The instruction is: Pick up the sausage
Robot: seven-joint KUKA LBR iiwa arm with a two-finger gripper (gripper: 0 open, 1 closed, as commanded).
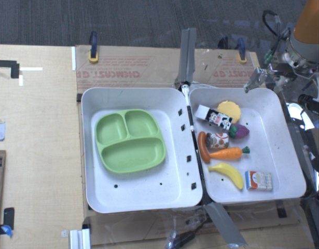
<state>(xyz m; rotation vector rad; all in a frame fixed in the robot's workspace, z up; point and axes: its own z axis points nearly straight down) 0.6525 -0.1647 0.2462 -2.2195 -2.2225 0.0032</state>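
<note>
The sausage lies at the right bin's inner wall, long axis along that wall, touching the carrot, well down-left of the hand; the hand's opening I cannot tell.

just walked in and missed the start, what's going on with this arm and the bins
A grey KUKA arm with an orange band sits at the far right corner of the right bin, its gripper above the bin's back rim, not touching any item. The red-brown sausage it should pick lies along the bin's left wall, beside a toy carrot and a small can. The left bin carries a green divided plate.
</note>
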